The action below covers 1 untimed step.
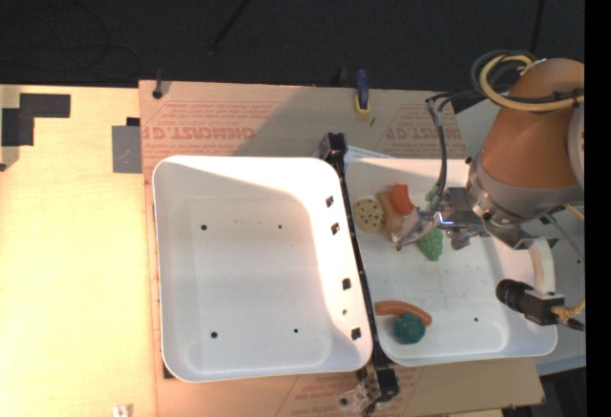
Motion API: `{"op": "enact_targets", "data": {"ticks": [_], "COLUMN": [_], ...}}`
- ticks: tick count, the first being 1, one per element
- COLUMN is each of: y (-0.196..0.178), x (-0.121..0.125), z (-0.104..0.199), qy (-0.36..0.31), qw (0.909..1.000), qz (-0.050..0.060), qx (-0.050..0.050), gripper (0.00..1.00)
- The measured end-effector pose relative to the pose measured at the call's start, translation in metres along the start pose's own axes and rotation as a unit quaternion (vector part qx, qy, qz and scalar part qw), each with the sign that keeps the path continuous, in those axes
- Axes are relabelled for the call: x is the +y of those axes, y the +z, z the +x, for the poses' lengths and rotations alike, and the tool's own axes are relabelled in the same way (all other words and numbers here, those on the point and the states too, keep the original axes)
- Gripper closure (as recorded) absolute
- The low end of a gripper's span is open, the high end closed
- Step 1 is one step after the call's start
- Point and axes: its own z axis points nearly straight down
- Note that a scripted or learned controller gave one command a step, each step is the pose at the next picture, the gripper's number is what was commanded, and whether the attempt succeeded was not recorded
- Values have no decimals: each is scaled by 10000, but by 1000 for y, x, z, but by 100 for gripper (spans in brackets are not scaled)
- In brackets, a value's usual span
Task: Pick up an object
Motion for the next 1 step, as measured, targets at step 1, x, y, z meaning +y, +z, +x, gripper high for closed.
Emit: {"op": "enact_targets", "data": {"ticks": [1], "y": [145], "x": [-23], "z": [-27], "qy": [44], "qw": [9999], "qz": [101], "qx": [-4], "gripper": [0]}}
